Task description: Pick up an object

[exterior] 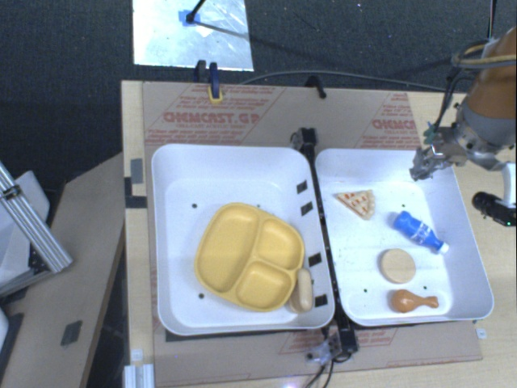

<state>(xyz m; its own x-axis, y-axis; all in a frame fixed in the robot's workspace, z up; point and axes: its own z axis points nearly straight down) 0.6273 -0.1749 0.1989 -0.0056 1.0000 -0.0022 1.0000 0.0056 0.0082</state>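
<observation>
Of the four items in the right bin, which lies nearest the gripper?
The pizza slice, at the bin's far end; the blue bottle is a little farther from the gripper.

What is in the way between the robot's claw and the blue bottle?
Nothing visible. The gripper hangs over the right bin's top right corner, and the blue bottle lies below it on bare white floor. The pizza slice sits off to the left, out of the way.

Arm (490, 95) cut off by right edge; gripper (423, 168) too small/blurred to resolve; beige item (303, 290) part-hidden behind yellow tray (249, 255) rim.
</observation>
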